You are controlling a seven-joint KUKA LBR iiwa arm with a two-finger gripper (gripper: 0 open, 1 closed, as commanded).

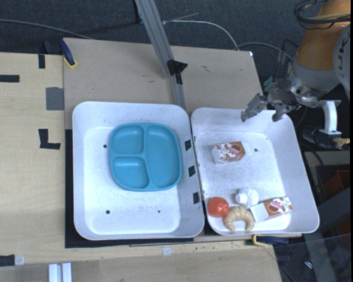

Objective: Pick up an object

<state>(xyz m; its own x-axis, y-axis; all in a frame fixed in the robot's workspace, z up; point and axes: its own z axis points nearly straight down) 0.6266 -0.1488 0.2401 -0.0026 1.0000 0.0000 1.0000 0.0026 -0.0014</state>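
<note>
The tool (263, 108) hangs with its fingers spread, grasping nothing. Just below it lies a small red-and-white printed carton (228, 152), probably light and stiff; its short flat sides look best to pinch.

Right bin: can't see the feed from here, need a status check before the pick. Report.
Gripper open, nothing between fingers, over the right bin's far rim. Small carton nearest, apart from the tomato, croissant cluster. Nothing blocking.
</note>
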